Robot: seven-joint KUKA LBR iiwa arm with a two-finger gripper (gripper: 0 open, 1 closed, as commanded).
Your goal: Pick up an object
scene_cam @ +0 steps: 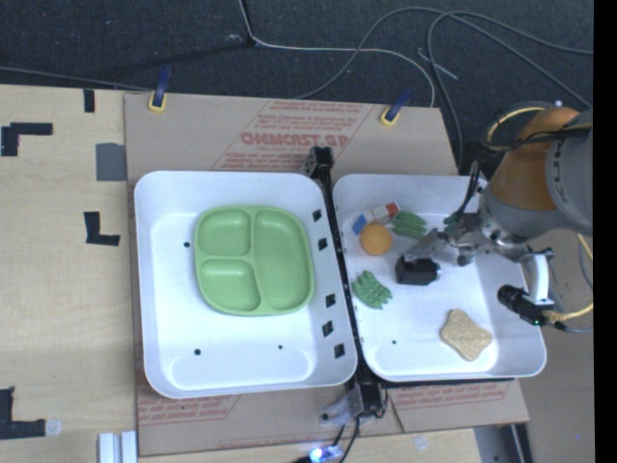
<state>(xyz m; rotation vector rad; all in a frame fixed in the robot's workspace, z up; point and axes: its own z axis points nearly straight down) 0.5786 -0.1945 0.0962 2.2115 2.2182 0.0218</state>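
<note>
- Candidate objects all sat in the right bin (501,363), none lifted: orange ball (376,240), green leafy piece (410,225) just right of it, small blue-and-red block (371,217) above-left of the ball.
- Second green leafy piece (371,289) lay near the bin's left wall, below the ball.
- Tan bread-like slab (466,335) lay toward the lower right of the bin, well apart from the others.
- Gripper (417,271) was low over the bin middle, between the ball and the slab, just right of the lower green piece. Dark blob at this angle; couldn't tell if spread or pressed together. Nothing visible between the fingers.
- Arm (540,186) came in from the right, orange band above the wrist.
- Left bin (159,287) held a green divided plate (254,259), three compartments, lying flat.
- Both bins sat on a cardboard sheet (280,133) on the bench.
</note>
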